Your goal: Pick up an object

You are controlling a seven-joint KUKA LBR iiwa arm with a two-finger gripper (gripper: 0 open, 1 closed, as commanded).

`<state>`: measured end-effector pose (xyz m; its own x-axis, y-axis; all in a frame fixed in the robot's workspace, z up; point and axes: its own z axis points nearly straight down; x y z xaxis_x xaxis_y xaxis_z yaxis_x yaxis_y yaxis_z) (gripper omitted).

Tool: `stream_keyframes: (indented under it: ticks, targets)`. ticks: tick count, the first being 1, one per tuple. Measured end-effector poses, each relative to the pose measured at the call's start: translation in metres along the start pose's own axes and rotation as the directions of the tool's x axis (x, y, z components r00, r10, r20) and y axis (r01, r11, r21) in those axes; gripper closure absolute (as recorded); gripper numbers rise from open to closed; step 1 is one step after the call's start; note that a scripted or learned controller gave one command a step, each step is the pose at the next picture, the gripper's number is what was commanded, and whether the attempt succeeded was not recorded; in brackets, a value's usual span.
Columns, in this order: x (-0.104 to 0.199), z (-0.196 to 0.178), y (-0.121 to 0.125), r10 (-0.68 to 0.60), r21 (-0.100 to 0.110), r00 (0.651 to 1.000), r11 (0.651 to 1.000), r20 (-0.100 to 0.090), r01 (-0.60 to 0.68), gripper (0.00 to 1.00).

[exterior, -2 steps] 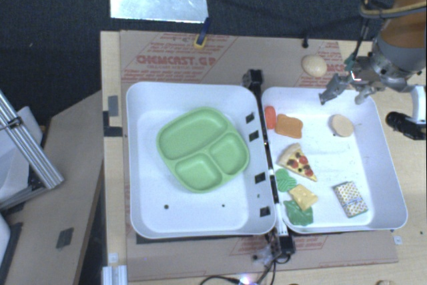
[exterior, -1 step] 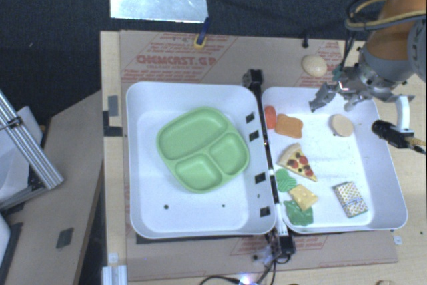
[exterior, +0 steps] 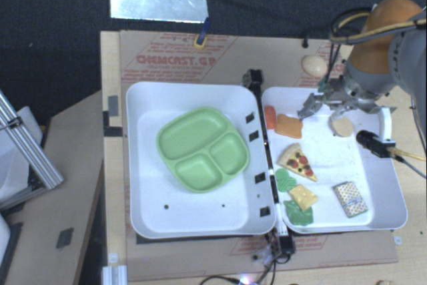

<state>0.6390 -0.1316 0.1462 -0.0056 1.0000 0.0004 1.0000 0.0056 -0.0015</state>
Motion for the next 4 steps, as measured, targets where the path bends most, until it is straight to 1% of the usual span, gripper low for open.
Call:
stream_keyframes:
  ticks: [1, 2, 3, 4]
  targets:
    - [0.001, 0.042, 0.002, -0.001, 0.0, 1.0, 1.0, 0.0, 0.001, 0.0]
    - [0.002, 0.062, 0.002, 0.0, -0.002, 1.0, 1.0, 0.001, 0.0, 0.0]
    - [0.002, 0.048, 0.005, -0.001, -0.009, 1.0, 1.0, 0.001, 0.001, 1.0]
    - [0.009, -0.006, 0.014, -0.001, -0.009, 1.0, 1.0, 0.001, 0.001, 1.0]
